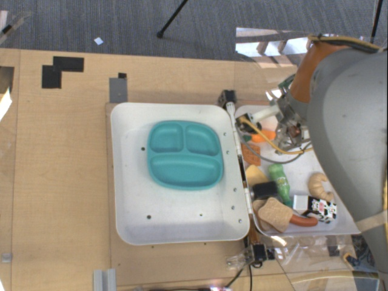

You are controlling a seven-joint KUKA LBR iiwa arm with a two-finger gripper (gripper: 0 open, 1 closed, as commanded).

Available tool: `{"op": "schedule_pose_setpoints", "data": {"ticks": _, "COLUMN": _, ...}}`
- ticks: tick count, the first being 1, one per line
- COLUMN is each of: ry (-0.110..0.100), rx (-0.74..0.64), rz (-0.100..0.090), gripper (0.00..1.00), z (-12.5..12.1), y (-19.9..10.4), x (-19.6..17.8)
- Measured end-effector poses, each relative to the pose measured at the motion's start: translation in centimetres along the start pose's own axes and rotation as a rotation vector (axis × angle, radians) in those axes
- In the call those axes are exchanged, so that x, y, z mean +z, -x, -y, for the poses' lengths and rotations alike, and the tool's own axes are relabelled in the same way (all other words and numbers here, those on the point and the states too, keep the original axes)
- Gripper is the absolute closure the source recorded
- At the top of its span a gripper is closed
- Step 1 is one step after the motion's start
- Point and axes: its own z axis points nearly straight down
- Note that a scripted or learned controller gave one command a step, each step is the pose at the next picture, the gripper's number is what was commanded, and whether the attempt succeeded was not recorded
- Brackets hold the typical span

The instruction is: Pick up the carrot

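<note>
setting: a kuka iiwa arm (345, 120) reaches in from the right over two shallow white bins on a wooden bench (54, 180).
left bin (130, 223): holds a teal divided plate (183, 154), sitting near its middle.
right bin (339, 226): crowded with toy food, partly covered by the grey arm.
carrot (262, 137): a small orange piece lies in the upper part of the right bin, near its left wall, resting on the bin floor.
gripper (290, 132): sits low over the upper part of the right bin, just beside the carrot on its right; cables and the wrist hide the tips, so it cannot be told whether the claw is spread or pressed together.
nearby items: a green vegetable (277, 177), a slice of bread (276, 214), a sausage (303, 220) and a cow-print carton (321, 208) lie lower in the same bin, apart from the carrot.
progress: the approach looks made, with the tool down near the target; the carrot does not appear lifted.
left to do: a secure pinch on the carrot and a clean lift out of the clutter, judging by how things lie.
</note>
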Motion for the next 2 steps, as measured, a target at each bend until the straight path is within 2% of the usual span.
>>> {"op": "schedule_pose_setpoints", "data": {"ticks": 1, "ry": -0.002, "rx": -0.002, "rz": 0.005, "gripper": 0.0, "z": 0.0, "y": 0.1, "x": 0.1}}
{"op": "schedule_pose_setpoints", "data": {"ticks": 2, "ry": -0.003, "rx": 0.019, "rz": 0.0, "gripper": 0.0, "z": 0.6, "y": 2.1, "x": 1.3}}
